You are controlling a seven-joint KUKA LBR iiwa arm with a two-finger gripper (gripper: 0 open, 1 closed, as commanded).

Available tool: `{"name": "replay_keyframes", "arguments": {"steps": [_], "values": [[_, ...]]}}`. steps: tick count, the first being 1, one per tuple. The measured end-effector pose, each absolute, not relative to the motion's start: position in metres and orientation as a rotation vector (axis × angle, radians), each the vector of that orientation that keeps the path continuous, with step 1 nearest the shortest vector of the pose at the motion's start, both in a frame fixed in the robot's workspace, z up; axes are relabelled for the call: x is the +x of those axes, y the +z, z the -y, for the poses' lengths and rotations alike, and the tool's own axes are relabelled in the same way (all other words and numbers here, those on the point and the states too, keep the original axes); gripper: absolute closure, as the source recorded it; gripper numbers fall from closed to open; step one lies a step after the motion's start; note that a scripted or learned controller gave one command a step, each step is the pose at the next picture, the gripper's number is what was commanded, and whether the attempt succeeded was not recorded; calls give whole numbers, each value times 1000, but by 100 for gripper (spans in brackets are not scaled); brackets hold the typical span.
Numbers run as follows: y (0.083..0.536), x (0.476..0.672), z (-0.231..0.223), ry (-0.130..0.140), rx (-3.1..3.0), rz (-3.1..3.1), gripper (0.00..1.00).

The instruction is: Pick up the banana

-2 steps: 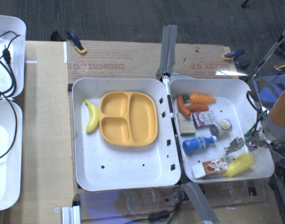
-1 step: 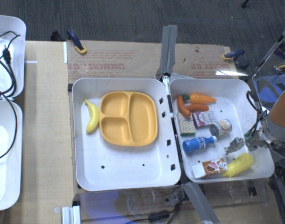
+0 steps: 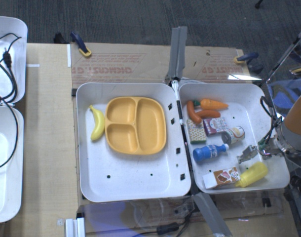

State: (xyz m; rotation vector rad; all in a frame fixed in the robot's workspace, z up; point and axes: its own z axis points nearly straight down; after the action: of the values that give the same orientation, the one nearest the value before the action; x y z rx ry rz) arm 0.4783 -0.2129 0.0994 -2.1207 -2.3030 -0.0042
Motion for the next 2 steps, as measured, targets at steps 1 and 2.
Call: {"name": "replay_keyframes", "arguments": {"steps": [1,2], "values": [[99,478,213,-4,-2121,2303,0],[99,478,213,-4,-2121,2303,0]]}}
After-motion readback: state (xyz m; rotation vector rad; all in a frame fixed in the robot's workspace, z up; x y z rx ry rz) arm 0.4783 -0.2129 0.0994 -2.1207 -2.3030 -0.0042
